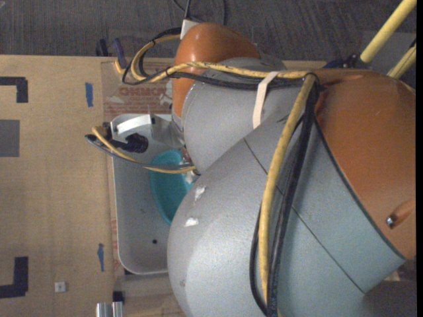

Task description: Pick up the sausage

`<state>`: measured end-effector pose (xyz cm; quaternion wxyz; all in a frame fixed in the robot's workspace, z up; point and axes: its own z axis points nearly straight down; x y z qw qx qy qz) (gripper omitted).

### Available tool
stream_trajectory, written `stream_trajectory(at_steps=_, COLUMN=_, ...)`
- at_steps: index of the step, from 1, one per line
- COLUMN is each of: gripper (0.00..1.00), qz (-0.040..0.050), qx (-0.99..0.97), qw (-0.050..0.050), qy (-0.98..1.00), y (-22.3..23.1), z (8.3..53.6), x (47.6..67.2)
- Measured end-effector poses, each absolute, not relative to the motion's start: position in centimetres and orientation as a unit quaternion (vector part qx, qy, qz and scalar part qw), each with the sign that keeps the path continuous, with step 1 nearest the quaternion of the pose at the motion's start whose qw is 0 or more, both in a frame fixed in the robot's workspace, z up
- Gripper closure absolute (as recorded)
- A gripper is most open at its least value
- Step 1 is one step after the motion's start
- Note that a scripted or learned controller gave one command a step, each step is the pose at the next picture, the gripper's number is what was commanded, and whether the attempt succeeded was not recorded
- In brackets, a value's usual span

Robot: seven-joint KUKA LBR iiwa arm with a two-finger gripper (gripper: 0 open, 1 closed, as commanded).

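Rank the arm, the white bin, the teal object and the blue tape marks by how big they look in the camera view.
1. Arm, by far the largest, though it sits nearest the camera, which inflates it.
2. White bin, visible part.
3. Teal object, partly hidden by the arm.
4. Blue tape marks, smallest.

I can make out red printing on the cardboard sheet point(135, 94) just beyond the white bin point(135, 243), but it's turned and too blurred for me to read. I find no other writing.
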<state>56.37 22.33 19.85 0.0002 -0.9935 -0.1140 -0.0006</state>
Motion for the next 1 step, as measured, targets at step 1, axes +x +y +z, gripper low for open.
stream_trajectory(at_steps=1, gripper=1.00, qz=0.0016, qx=-0.992, qw=0.000, qy=-0.122, y=19.56, z=16.24, x=57.65)
